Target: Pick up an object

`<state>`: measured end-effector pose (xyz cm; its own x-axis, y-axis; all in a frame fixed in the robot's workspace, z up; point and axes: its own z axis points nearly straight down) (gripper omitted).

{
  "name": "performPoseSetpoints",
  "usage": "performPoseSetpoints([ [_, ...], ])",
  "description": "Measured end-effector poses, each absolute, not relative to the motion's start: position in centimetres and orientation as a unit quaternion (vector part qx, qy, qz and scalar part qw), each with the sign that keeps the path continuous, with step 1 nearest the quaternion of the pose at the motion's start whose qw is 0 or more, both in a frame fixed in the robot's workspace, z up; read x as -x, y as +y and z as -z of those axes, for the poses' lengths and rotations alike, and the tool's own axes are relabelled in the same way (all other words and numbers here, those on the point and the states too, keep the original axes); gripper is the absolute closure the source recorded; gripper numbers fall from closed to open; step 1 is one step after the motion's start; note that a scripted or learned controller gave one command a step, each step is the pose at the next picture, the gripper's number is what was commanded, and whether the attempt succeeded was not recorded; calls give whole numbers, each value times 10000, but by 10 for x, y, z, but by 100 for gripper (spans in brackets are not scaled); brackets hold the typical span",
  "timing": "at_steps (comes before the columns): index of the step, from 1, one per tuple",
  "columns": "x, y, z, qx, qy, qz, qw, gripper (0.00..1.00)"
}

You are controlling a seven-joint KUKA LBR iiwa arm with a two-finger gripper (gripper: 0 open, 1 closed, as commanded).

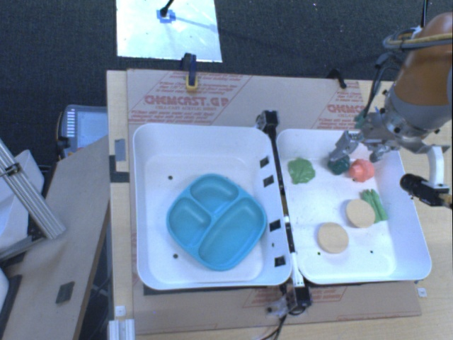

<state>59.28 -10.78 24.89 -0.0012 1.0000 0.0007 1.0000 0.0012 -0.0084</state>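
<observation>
The tool (347,151) hangs low over the right bin (410,261), right by a dark green toy (339,166) and a red toy (362,170). I cannot tell how it is set. A blue plate (216,220) lies in the left bin (205,137).

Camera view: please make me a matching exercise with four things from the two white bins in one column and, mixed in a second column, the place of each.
Things:
1. light blue plastic plate with three compartments
2. leafy green toy vegetable
3. round tan flat disc
4. red rounded toy

Places:
A. front part of the right bin, nearest the camera
B. back of the right bin, close to the gripper
C. left bin
D. right bin, near the divider between the bins

Pairs: 1-C, 2-D, 3-A, 4-B
</observation>
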Motion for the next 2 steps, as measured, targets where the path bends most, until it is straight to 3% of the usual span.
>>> performPoseSetpoints([
  [1, -595, -108, -254, 7061, -7081, 5, -9, 0],
  [2, -598, -109, -212, 7067, -7075, -6, 4, 0],
])
